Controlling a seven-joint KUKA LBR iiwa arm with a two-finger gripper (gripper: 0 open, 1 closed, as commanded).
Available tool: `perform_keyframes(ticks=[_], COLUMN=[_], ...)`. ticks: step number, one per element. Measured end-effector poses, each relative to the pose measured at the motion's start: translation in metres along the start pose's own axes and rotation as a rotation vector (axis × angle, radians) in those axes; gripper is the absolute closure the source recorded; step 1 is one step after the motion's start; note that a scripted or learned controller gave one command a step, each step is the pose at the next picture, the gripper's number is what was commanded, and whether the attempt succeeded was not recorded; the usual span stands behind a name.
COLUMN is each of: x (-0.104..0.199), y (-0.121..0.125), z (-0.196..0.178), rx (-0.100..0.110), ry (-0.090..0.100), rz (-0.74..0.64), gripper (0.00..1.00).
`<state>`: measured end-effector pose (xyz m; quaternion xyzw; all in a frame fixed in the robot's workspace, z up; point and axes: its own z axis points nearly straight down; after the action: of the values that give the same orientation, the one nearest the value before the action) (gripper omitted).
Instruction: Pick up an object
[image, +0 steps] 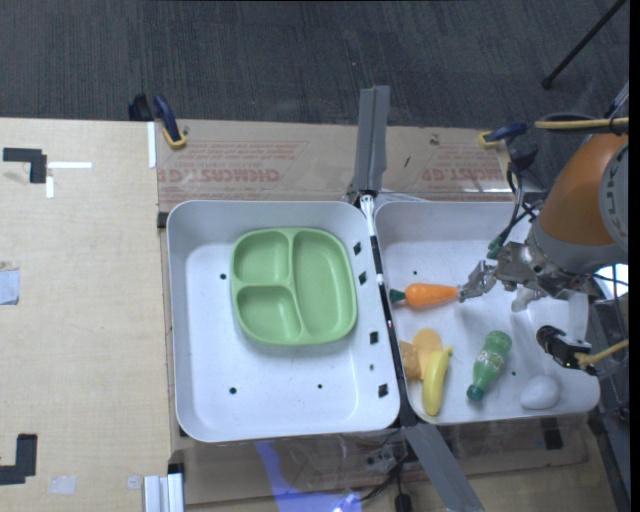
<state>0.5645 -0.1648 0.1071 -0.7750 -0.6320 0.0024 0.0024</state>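
Note:
An orange toy carrot (428, 295) with a green stalk end lies in the right bin (450, 235), close to the divider. My gripper (499, 290) hangs over the same bin just right of the carrot and is open. Its left fingertip (476, 285) is at the carrot's right tip, and the other finger (522, 298) stands apart farther right. Nothing sits between the fingers. Toward the bin's front lie a yellow banana (435, 378), a green bottle (488, 365) and a small white object (540, 392).
A pale orange piece (420, 345) lies against the banana's top. The left bin (200, 330) holds a green divided plate (295, 287). A raised divider (380, 300) separates the bins. The arm's orange band (585, 190) and cables crowd the right side.

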Motion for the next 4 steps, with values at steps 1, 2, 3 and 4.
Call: perform_keyframes(ticks=[1,2,3,4], x=[0.062,0.072,0.053,0.079], y=[-0.014,0.062,0.023,0.052], z=[0.019,0.018,0.017,0.017], rx=[0.001,-0.001,-0.003,-0.002], ry=[0.0,-0.002,-0.001,-0.004], rz=[0.039,0.108,0.119,-0.014], gripper=[0.0,0.0,0.0,0.0])
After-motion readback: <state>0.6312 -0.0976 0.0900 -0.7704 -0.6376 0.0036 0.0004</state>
